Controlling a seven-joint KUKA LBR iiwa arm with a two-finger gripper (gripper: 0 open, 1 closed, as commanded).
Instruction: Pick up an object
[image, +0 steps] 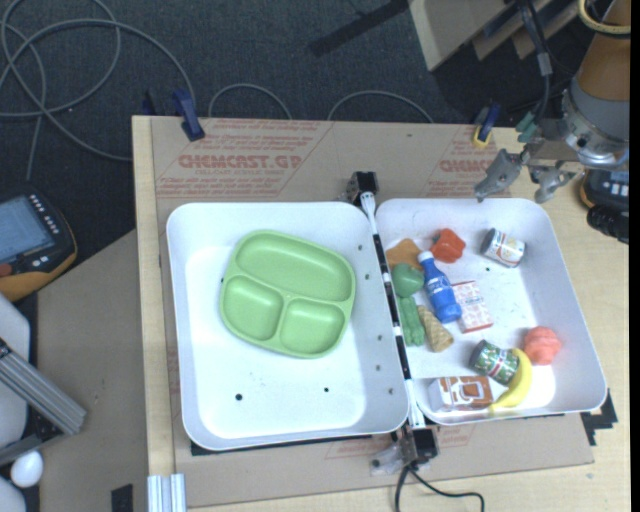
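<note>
From the camera above the bench we see the gripper at the upper right, hanging over the far rim of the right bin, its two fingers spread apart with nothing between them and touching none of the objects. The arm comes in from the top right corner. All the things to pick lie in the right bin: a small can sits nearest the claw, just below it, with a red piece to its left. A blue bottle lies tilted near the bin's middle, beside a green toy vegetable along the left wall and a small red-and-white packet. Toward the near side we find a pink ball, a dark green can touching a banana, and a flat carton. The left bin holds a green divided plate.
</note>
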